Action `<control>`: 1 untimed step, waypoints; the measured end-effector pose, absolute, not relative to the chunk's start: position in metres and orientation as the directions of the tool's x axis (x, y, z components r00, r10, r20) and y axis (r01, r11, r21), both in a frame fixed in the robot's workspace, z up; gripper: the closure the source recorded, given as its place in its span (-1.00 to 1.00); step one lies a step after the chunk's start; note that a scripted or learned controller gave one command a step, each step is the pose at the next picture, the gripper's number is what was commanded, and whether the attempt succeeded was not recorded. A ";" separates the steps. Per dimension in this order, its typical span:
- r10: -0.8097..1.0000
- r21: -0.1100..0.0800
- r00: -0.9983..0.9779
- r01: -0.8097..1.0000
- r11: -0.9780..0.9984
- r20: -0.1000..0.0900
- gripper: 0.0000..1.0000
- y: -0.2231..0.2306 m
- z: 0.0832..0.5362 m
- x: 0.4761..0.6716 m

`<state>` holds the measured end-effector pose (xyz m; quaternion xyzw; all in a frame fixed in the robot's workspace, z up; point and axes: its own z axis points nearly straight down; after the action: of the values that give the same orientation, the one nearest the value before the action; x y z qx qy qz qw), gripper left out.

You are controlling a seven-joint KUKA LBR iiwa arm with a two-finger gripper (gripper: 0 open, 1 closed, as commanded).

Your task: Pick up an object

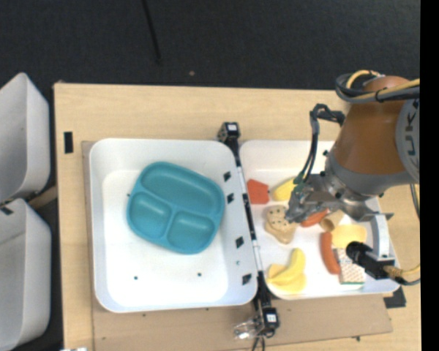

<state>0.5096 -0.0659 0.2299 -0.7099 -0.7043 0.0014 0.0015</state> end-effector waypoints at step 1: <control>1.000 -0.002 0.004 1.000 -0.004 0.001 1.00 -0.066 0.233 0.504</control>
<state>0.5044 -0.0663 0.2334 -0.7086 -0.7056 0.0005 0.0010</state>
